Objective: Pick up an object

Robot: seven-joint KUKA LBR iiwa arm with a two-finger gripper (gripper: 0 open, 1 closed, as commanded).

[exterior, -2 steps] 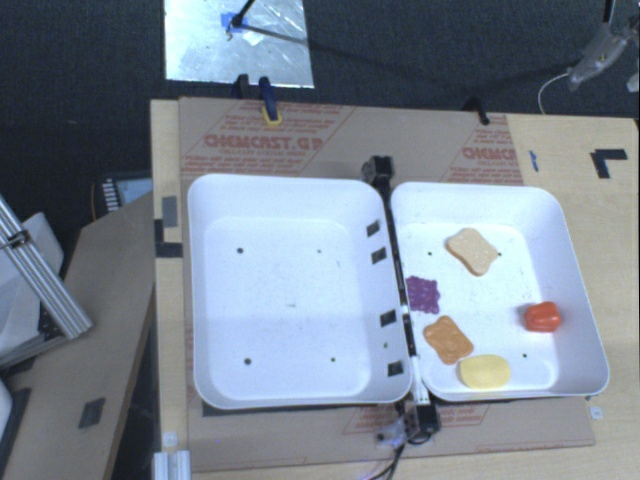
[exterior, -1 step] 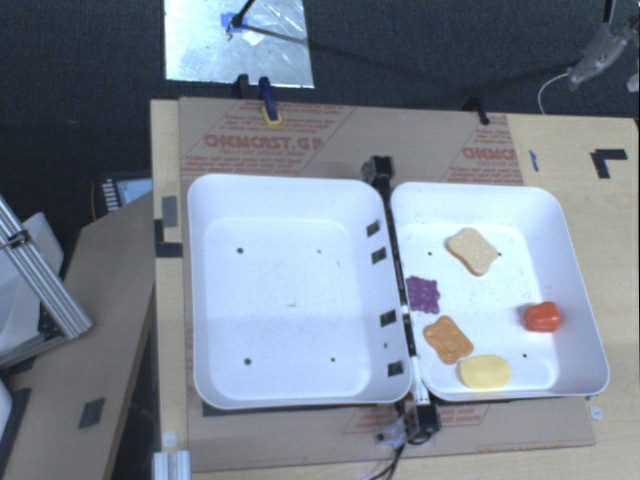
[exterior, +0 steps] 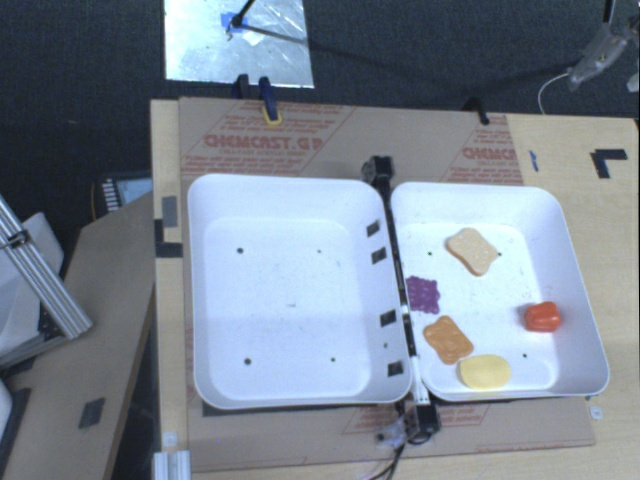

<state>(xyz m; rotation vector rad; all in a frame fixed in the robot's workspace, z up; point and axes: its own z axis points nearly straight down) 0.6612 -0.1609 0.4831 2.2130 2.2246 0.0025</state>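
Several small objects lie in the right bin (exterior: 560,218). A tan toast-shaped piece (exterior: 473,250) sits near the bin's middle back. A purple piece (exterior: 422,293) lies by the left wall. Below it rests an orange-brown waffle-like piece (exterior: 447,339), and a pale yellow oval (exterior: 485,371) lies at the front edge. A red rounded piece (exterior: 542,316) sits close to the right wall.
The left bin (exterior: 200,268) stands beside the right one, joined by black clips (exterior: 380,258) along the shared wall. A foil sheet (exterior: 238,26) lies on the dark floor behind the bench. A metal frame (exterior: 40,278) stands at the left.
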